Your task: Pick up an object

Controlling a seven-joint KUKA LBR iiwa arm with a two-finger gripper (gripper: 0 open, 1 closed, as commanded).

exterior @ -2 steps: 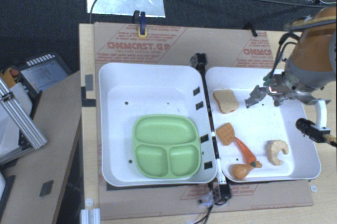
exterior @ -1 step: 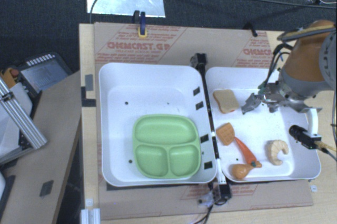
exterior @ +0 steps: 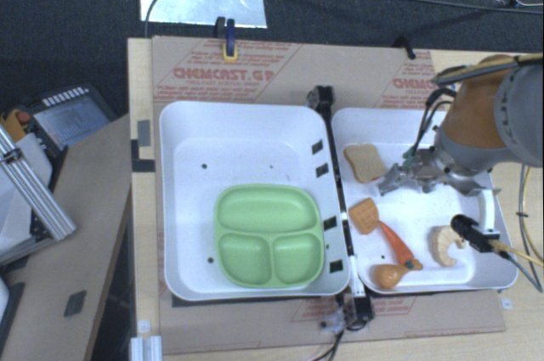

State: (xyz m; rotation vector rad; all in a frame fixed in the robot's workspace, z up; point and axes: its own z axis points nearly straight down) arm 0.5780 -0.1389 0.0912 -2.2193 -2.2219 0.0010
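Both bins sit on cardboard; the gripper (exterior: 393,178), fingers narrow and holding nothing, hangs between toast (exterior: 365,162) and waffle (exterior: 365,215), so it could close on neither.

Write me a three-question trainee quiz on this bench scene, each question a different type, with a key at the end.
1. True or false: the green divided plate lies in the left bin.
2. Multiple choice: which item lies nearest the front rim of the right bin? A) the bread slice B) the pear C) the waffle piece
3. Fill in: the carrot lies between the waffle piece and the ____.

Extra note for trainees: the hand hangs over the right bin, beside the bread slice.

Key: 1 true; 2 B; 3 pear.
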